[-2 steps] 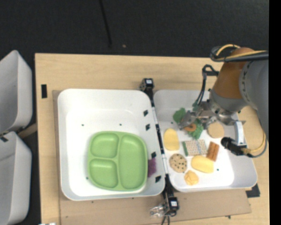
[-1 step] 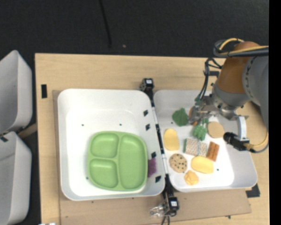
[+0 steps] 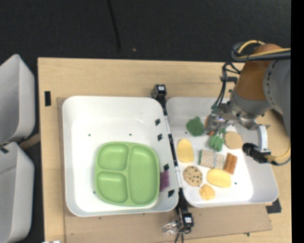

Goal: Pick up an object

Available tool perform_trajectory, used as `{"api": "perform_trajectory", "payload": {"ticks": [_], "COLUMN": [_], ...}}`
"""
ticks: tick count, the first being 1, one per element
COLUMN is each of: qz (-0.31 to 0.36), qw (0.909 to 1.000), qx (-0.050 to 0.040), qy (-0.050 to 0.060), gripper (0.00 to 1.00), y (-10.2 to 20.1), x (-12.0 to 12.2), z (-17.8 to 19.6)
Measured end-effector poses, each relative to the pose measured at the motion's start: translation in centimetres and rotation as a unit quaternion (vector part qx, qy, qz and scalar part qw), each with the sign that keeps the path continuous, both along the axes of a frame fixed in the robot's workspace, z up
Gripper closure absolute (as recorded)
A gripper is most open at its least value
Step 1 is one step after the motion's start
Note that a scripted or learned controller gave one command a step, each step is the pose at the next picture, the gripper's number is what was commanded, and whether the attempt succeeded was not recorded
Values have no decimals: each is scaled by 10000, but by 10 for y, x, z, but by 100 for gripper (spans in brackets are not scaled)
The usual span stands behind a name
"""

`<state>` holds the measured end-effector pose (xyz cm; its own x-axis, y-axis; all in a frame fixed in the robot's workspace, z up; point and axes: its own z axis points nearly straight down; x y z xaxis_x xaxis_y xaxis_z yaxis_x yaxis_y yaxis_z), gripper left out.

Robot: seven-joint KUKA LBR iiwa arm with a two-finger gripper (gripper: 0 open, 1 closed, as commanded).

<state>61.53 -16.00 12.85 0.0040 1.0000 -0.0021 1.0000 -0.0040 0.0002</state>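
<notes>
The right bin (image 3: 258,189) holds several toy foods. A green broccoli piece (image 3: 195,126) lies at its upper left and a second green piece (image 3: 216,143) sits just below my gripper (image 3: 215,127). My gripper hangs low over the bin's upper middle, between the two green pieces and left of a tan round piece (image 3: 233,139). Lower down lie a yellow oval (image 3: 185,150), a speckled cookie (image 3: 193,175), a pale cracker (image 3: 212,159), an orange-brown bar (image 3: 230,163), a yellow lump (image 3: 219,177) and a small orange-yellow piece (image 3: 206,192).
The left bin (image 3: 76,115) holds a green divided plate (image 3: 127,173), with a small purple piece (image 3: 165,178) against its right wall. The grey and orange arm (image 3: 256,85) reaches in over the right bin's far right corner. Wooden bench surrounds both bins.
</notes>
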Motion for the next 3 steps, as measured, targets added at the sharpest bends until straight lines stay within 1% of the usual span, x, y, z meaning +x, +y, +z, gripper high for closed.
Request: {"api": "perform_trajectory", "payload": {"ticks": [1,2,3], "qz": [9,16,3], "qw": [10000,10000,10000], "qx": [2,-1,-3], "qy": [7,1,7], "gripper": [100,100,100], "y": [3,9,44], "x": [-3,-13,-20], "z": [10,26,64]}}
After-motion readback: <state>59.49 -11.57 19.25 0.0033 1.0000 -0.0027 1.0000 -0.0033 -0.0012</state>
